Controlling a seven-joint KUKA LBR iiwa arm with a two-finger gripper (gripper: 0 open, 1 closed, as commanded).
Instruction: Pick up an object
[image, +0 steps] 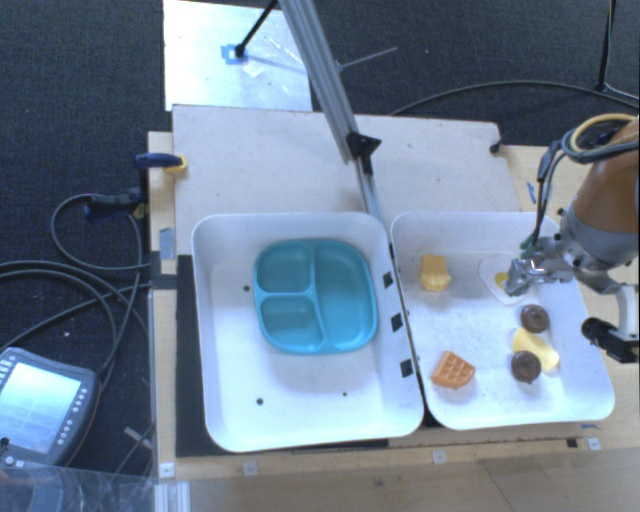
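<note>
Hovering gripper (517, 279) over pale round piece (497, 277), grip state indeterminate; likely light, slippery; pinching across edges advised.

White bins: 2, the left bin (215, 400) and the right bin (470, 410), side by side.
Blue divided plates: 1 (315, 296), with 3 compartments, lying in the left bin.
Yellow blocks: 1 (434, 272), in the right bin.
Orange waffle pieces: 1 (453, 370), right bin.
Brown round pieces: 2, one (535, 319) above the other (526, 366).
Pale yellow pieces: 1 (541, 348), between those 2.
Handheld screen pendants: 1 (40, 400), far left.
Blue-handled clamps: 2 (160, 160) (115, 203).
</note>
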